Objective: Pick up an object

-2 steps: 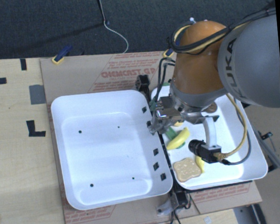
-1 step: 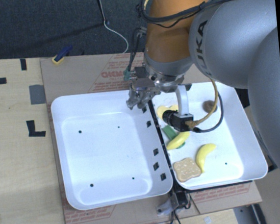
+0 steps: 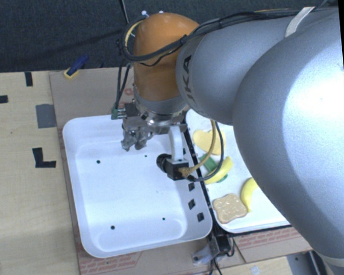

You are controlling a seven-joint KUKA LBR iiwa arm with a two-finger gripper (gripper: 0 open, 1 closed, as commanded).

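My gripper [image 3: 132, 141] hangs low over the far part of the left white bin [image 3: 80, 191], near its back wall. The bin floor below it shows bare white with a few small dark dots. In the right bin [image 3: 262, 222] lie a tan toast-like slice [image 3: 229, 207], a yellow rounded piece [image 3: 249, 193], a yellow-green curved piece [image 3: 220, 171] and a pale yellow piece [image 3: 203, 139]. The big grey arm hides much of the right bin.
The divider between the two bins [image 3: 193, 198] runs just right of the gripper. The bins rest on brown cardboard [image 3: 89, 93] on a tan bench with black marks. A blue-and-yellow item [image 3: 75, 67] lies beyond the cardboard's far edge.
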